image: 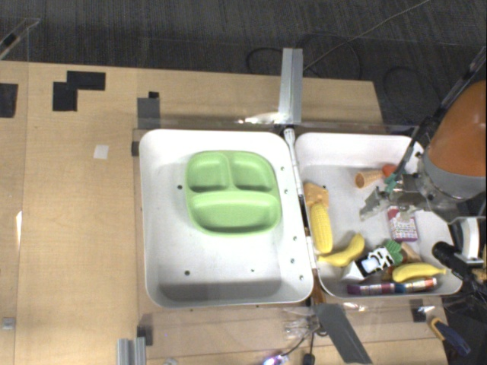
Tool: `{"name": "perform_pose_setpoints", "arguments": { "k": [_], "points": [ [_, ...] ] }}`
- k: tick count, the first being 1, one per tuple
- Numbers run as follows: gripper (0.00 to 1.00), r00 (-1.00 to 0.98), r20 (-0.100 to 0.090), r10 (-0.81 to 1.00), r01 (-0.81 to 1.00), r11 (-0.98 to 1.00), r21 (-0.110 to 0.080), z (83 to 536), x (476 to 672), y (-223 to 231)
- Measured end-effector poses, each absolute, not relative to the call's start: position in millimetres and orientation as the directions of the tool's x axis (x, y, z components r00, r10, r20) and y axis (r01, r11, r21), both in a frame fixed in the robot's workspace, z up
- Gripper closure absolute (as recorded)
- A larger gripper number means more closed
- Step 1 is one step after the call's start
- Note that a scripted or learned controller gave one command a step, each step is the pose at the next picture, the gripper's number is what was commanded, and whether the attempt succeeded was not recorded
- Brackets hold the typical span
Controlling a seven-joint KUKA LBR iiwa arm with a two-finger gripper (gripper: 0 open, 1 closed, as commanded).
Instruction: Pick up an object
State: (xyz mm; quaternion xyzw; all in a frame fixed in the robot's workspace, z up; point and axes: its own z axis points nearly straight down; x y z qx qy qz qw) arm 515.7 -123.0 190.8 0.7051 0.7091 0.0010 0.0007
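Jaws (378, 201) hang spread over the right bin (335, 154), gripping nothing; the corn cob (322, 228) lies well apart to their left.

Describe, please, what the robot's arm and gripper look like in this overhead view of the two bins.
The arm enters from the right as a rounded grey body with a broad orange band above the wrist. Thin dark cables run up beside it toward the frame's top right. At its end is a small grey metal gripper with slim fingers, with green and red bits near its mount.
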Motion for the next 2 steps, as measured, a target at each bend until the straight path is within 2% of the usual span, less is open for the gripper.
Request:
{"name": "perform_pose_setpoints", "arguments": {
  "k": [1,2],
  "points": [
    [0.00,-0.138,-0.005,0.990,0.990,0.138,0.017,92,516.3,-106],
    [1.00,-0.141,0.000,0.990,0.990,0.141,0.022,103,518.7,-103]
  ]
}}
